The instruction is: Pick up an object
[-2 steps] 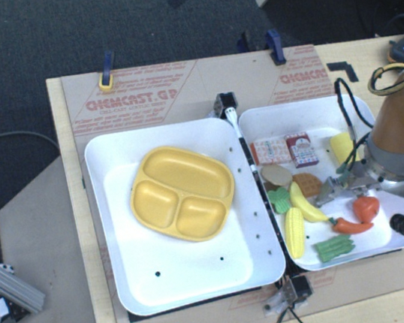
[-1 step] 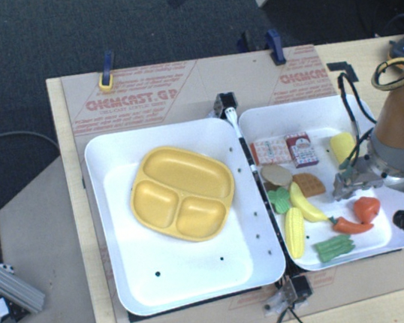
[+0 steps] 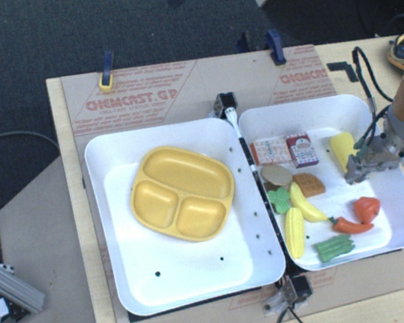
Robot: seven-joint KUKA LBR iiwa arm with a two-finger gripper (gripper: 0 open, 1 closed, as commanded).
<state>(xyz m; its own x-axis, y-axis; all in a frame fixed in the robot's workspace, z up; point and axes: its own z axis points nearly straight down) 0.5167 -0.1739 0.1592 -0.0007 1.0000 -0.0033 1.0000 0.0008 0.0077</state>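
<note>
The right bin (image 3: 315, 110) holds toy food. A yellow piece (image 3: 343, 148) lies at the right, with two small boxes (image 3: 271, 150) (image 3: 303, 150) to its left. Below these are a brown round piece (image 3: 277, 176), a brown slice (image 3: 310, 184), a green broccoli-like piece (image 3: 279, 200), a banana (image 3: 308, 205) and a corn cob (image 3: 294, 231). A red pepper (image 3: 367, 208), an orange-red chili (image 3: 349, 226) and a green vegetable (image 3: 333, 248) lie near the front. My gripper (image 3: 360, 166) hangs low over the bin's right side, just below the yellow piece and above the red pepper.
The left bin (image 3: 118, 231) holds a yellow divided plate (image 3: 183, 193). A black divider rail (image 3: 251, 172) runs between the bins. Blue clamps (image 3: 106, 72) (image 3: 274, 45) grip the cardboard at the back. The arm's cables (image 3: 366, 81) loop above the right bin's far corner.
</note>
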